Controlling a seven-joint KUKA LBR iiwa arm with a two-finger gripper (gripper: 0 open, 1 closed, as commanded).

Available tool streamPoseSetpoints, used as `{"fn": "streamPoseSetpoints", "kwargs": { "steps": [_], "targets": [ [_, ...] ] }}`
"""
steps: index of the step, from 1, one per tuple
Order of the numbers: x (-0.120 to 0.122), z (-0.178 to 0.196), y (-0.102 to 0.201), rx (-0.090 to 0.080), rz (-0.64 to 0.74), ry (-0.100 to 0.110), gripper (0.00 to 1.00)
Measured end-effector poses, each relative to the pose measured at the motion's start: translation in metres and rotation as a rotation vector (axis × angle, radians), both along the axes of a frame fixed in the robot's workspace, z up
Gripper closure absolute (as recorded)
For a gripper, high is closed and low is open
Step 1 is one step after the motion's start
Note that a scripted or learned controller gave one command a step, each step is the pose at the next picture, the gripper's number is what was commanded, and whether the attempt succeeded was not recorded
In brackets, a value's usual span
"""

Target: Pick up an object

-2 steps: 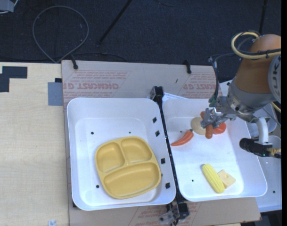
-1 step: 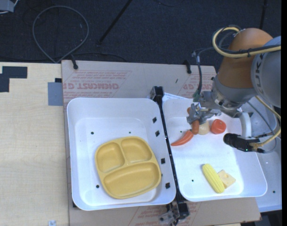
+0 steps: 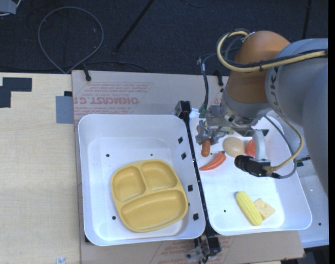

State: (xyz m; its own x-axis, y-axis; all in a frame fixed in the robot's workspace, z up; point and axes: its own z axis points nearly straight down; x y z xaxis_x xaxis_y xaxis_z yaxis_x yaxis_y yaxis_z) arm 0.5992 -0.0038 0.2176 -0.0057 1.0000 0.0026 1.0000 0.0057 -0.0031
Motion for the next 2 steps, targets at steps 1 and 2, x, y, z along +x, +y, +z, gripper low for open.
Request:
{"fn": "streamPoseSetpoints", "kwargs": {
  "steps": [1,2],
  "targets": [
    [-0.005,0.003,0.053,0.0,0.0,0.001,1.0],
    [0.014,0.0,0.098,-0.001,-0.001,0.0,1.0]
  ]
}}
